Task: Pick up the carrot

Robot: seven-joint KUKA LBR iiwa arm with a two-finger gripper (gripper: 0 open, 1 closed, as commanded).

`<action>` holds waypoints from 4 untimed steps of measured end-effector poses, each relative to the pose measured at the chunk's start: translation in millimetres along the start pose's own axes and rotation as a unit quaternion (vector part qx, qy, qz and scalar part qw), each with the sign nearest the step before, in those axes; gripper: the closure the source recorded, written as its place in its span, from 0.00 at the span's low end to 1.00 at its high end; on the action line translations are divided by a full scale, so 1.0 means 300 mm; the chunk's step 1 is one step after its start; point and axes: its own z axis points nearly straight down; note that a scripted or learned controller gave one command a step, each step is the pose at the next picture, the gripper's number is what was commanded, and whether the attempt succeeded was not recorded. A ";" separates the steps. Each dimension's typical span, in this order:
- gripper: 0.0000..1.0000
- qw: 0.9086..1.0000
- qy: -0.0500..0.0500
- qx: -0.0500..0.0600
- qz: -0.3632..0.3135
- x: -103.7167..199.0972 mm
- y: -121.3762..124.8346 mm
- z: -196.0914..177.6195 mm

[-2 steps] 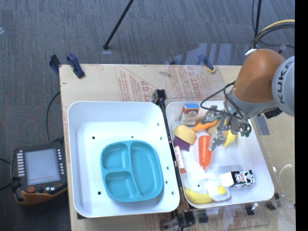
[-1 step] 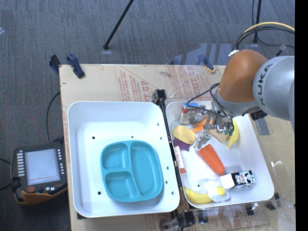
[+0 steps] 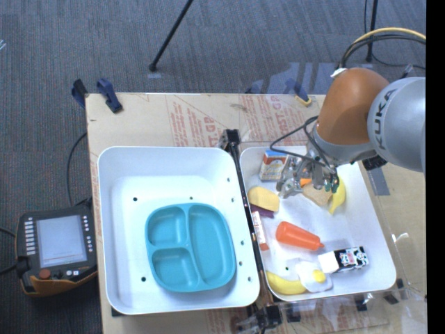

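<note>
Well, over on the left the teal plate (image 3: 189, 246) sat alone in the left bin (image 3: 118, 165), no part in this. Moving right, the carrot (image 3: 297, 236) lay flat on the floor of the right bin (image 3: 375, 223), just right of the yellow wedge (image 3: 264, 199) and above the banana (image 3: 288, 282). Further up and right, the end effector (image 3: 306, 180) hovered near the bin's top, well off the carrot; whether it was open, I couldn't tell. Nothing was lifted: the whole pick looked left to do.
</note>
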 end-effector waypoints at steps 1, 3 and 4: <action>1.00 0.992 0.003 0.000 -0.127 0.189 -0.053 0.042; 0.00 0.995 0.007 0.001 0.098 0.018 0.021 0.049; 1.00 0.995 0.003 0.001 0.096 0.008 0.029 0.010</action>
